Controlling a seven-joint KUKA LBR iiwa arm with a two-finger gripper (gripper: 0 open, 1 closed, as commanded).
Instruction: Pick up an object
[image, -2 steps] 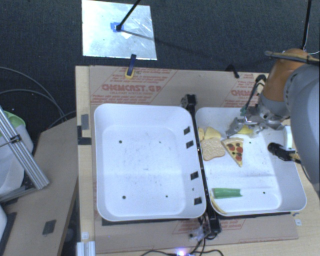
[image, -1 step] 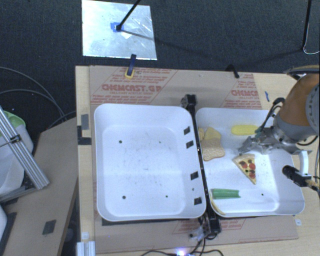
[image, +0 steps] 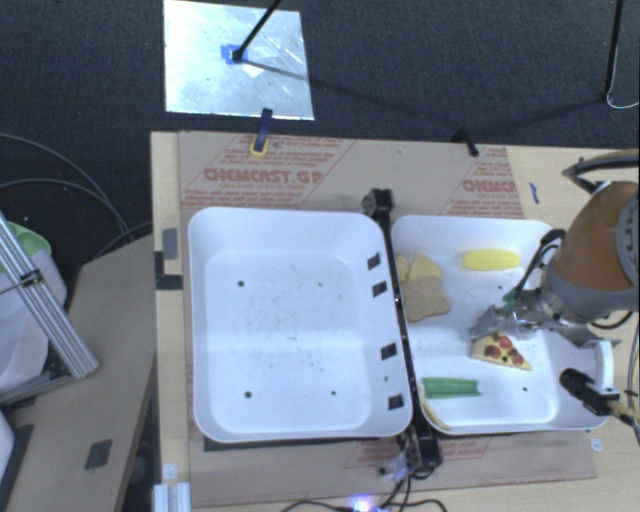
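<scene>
Gripper (image: 492, 325) low in the right bin (image: 520, 405), reaching in from the right under the orange band of the arm (image: 598, 250). Whether it is apart or together: cannot tell, the metal tip is a blur from this angle.

Pizza slice (image: 501, 351) just below the gripper, touching or nearly touching its tip; not seen clamped.

Corn (image: 491, 261) above the gripper, near the bin's far wall, apart from it.

Bread (image: 424, 290) to the gripper's left, against the divider side; a paler yellow piece sits at its upper edge.

Green pod (image: 451, 387) below and left of the gripper, near the front wall.

Left bin (image: 290, 225) well to the gripper's left.
</scene>
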